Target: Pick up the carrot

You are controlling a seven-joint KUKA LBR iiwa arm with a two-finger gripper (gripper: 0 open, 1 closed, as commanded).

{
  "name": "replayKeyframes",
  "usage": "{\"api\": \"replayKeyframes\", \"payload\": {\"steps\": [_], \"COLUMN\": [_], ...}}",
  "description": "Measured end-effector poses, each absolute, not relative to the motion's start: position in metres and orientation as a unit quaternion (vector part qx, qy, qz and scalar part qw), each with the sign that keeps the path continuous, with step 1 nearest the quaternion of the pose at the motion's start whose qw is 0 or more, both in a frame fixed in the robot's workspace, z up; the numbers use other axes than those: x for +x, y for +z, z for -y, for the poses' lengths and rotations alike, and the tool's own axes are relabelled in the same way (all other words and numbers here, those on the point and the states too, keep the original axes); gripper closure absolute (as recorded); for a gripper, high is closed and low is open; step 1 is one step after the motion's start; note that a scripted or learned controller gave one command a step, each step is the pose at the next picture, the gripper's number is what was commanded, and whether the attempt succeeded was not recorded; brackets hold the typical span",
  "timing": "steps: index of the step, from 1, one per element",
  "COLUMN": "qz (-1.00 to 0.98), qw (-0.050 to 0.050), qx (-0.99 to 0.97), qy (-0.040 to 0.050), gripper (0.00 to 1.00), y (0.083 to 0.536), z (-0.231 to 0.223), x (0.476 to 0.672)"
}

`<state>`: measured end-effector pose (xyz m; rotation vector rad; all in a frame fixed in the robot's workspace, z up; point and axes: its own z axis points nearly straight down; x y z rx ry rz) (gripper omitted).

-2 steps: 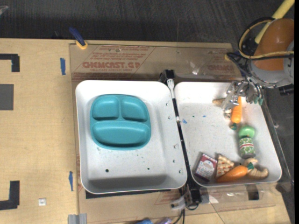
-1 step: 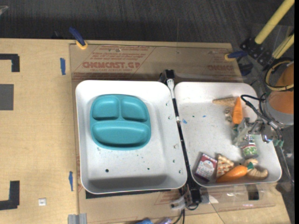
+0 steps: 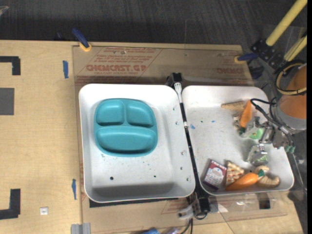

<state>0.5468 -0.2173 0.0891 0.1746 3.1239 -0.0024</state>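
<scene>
Claw (image 3: 257,139) state unclear, over right bin (image 3: 209,106) near carrot (image 3: 242,180); cardboard (image 3: 117,62) print reads roughly "CHEMCAST GP".

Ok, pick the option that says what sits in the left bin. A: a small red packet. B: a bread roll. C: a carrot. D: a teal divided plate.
D: the teal divided plate lies in the left bin, while the carrot lies in the right bin.
</scene>
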Motion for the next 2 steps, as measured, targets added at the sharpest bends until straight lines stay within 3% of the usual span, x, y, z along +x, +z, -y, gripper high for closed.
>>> {"api": "replayKeyframes", "payload": {"steps": [1,2], "qz": [-0.977,-0.993], "qw": [-0.005,0.004], "qx": [0.213,0.119], "qy": [0.0049,-0.0002], "gripper": [0.0,0.0], "y": [0.088,0.089], "z": [0.216,0.224], "x": [0.624,0.565]}}
